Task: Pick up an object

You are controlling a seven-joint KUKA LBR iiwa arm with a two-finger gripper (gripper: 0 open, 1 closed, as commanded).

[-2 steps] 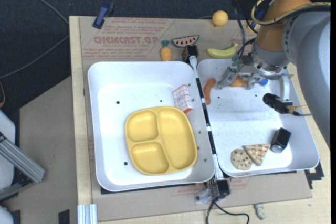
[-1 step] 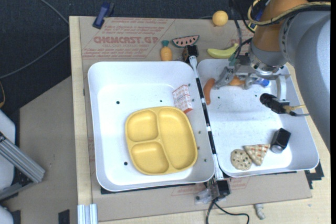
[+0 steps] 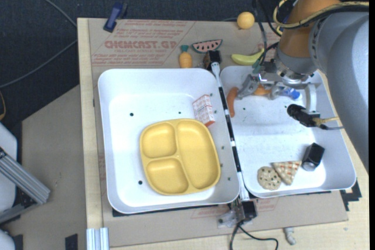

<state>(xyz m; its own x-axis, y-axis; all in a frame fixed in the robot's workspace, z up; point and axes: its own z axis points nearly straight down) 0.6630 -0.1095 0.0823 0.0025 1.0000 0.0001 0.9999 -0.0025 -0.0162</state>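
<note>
My gripper [image 3: 253, 85] hangs low over the far left corner of the right bin [image 3: 266, 137], under the grey arm with its orange band. An orange sausage [image 3: 232, 101] lies just left of it by the bin's wall. Small orange and blue pieces [image 3: 291, 92] show right beside the gripper, too crowded to tell apart. At the near side of this bin lie a cookie [image 3: 269, 177], a pizza slice [image 3: 287, 171] and a small black block [image 3: 312, 156]. The left bin [image 3: 123, 126] holds a yellow divided plate [image 3: 179, 155] and a small red-and-white carton [image 3: 204, 108].
Behind the bins on the board lie a banana [image 3: 247, 58], a watermelon slice [image 3: 208, 45], a small orange fruit [image 3: 186, 59], a yellow ball [image 3: 246, 20] and a blue object [image 3: 114, 16]. A ridge divides the two bins.
</note>
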